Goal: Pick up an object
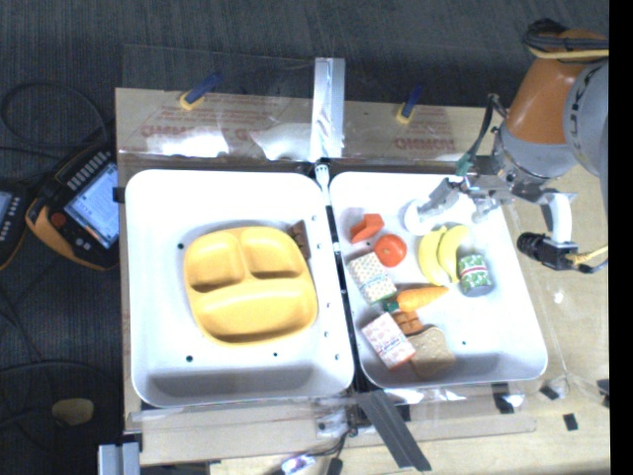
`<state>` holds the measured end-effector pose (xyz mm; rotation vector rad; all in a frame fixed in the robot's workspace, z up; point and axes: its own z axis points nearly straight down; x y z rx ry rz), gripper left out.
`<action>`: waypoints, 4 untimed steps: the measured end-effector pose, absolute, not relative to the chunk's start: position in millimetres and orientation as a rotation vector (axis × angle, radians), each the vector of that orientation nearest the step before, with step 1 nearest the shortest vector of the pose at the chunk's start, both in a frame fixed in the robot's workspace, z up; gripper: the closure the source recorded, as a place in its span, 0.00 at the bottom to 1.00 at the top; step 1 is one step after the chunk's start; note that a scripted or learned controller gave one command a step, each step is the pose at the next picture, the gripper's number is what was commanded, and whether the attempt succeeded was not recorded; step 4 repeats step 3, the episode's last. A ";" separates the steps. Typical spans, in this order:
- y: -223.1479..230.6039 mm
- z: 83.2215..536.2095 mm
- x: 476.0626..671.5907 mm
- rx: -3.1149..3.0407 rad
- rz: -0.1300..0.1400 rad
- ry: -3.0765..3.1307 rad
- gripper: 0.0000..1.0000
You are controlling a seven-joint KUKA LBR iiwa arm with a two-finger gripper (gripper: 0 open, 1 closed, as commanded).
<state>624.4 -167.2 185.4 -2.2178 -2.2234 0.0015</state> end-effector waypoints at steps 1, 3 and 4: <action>-199.8 96.8 607.5 -2.137 0.003 -2.304 0.00; -147.4 214.8 621.7 -2.108 0.001 -2.330 1.00; -147.4 214.8 621.7 -2.108 0.001 -2.330 1.00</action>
